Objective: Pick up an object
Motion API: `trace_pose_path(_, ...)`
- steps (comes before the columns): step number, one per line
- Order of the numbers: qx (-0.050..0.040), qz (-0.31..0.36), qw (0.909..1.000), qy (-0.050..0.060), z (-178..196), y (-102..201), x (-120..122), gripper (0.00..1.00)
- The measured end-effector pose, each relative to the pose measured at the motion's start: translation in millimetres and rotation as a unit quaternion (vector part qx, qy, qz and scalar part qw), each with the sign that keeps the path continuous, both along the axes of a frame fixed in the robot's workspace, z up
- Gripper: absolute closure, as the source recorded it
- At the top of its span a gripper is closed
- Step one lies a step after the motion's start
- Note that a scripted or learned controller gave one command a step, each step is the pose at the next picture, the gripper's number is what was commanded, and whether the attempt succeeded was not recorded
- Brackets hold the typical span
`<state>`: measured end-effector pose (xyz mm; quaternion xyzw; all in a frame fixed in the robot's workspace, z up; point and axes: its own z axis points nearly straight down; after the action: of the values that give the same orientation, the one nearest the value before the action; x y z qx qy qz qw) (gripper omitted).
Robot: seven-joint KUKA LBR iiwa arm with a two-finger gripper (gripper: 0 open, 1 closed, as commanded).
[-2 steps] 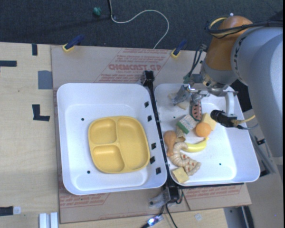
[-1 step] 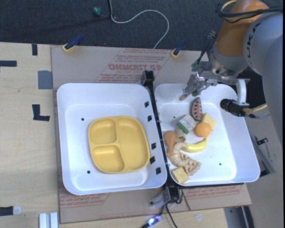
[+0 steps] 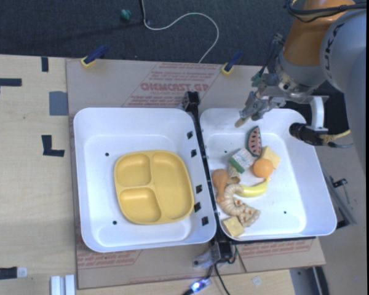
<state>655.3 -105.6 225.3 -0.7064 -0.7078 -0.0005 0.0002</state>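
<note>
Toy food lies in the right bin (image 3: 301, 195): a watermelon slice (image 3: 253, 140), an orange (image 3: 263, 168), a yellow cheese block (image 3: 271, 157), a green and white packet (image 3: 240, 160), a banana (image 3: 254, 190), a shrimp (image 3: 232, 193), a tan bread piece (image 3: 219, 178), a waffle-like piece (image 3: 246, 214) and a pale cube (image 3: 234, 227). My gripper (image 3: 248, 114) hangs over the bin's back edge, above and behind the watermelon slice. Its fingers look close together with nothing visible between them.
The left bin (image 3: 92, 165) holds a yellow divided plate (image 3: 152, 186). A black divider with clips (image 3: 197, 158) runs between the bins. A white cable (image 3: 178, 20) loops on the dark floor behind the bench. The arm (image 3: 313, 35) comes in from the upper right.
</note>
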Motion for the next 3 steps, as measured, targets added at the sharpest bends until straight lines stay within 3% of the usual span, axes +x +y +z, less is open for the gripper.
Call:
trace_pose_path(2,0.0,0.001,1.0,0.002,-13.3,87.7,-70.9,1.0)
trace_pose_path(3,-0.0003,0.001,1.0,0.001,-9.0,100.6,-71.4,1.0)
